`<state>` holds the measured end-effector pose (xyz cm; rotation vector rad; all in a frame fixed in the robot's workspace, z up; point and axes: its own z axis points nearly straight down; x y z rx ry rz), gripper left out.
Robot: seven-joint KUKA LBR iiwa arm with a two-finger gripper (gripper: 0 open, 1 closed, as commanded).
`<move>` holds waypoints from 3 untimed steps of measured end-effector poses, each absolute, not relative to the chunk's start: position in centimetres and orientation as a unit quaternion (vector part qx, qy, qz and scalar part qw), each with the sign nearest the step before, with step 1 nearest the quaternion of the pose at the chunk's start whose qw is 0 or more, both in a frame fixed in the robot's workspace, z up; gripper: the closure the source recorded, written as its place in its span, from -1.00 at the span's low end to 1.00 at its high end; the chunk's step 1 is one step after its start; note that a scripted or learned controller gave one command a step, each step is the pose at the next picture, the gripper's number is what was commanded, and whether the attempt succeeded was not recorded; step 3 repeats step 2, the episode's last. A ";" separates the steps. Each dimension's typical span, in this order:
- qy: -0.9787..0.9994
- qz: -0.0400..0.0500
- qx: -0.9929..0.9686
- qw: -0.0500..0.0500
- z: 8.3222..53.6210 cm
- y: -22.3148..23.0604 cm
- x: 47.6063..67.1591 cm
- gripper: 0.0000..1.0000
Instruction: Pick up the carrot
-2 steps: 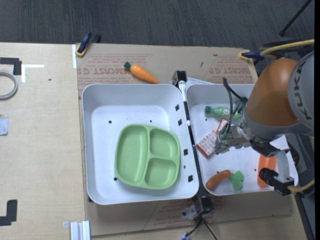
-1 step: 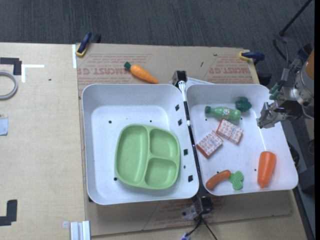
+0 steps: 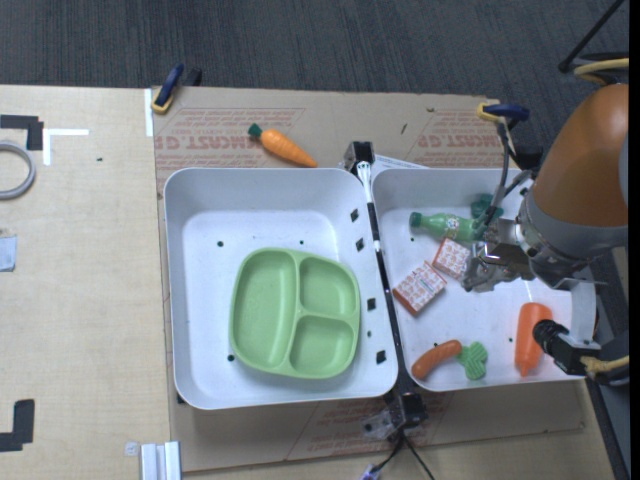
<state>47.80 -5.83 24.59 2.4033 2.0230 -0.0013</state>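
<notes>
Hovering at the frame's right, over the right bin (image 3: 560, 383), the gripper (image 3: 483, 269) sits beside a green bottle (image 3: 446, 225); its state cannot be told. An orange carrot (image 3: 283, 145) lies on cardboard (image 3: 330, 123) above the left bin (image 3: 200, 268).

The light over my bench (image 3: 80, 268) was even and fairly bright, falling from above. The two white bins (image 3: 190, 218) came out pale and nearly washed flat, with soft grey shade only along their inner walls. The green plate (image 3: 295, 313) cast almost no shadow. My arm (image 3: 590, 168) showed a mild sheen on its orange band and threw a faint shadow into the right bin beneath it. My claw (image 3: 485, 268) and the small things near it looked soft and grainy. The dark floor (image 3: 320, 18) at the top stayed dim. The bin edges bowed slightly, as through a wide lens.
</notes>
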 end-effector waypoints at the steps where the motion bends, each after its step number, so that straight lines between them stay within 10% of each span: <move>1: 0.644 0.000 0.765 0.000 24.6 -5.8 47.8 -1.00; 3: 0.677 0.000 0.736 0.000 21.9 -11.6 48.3 -1.00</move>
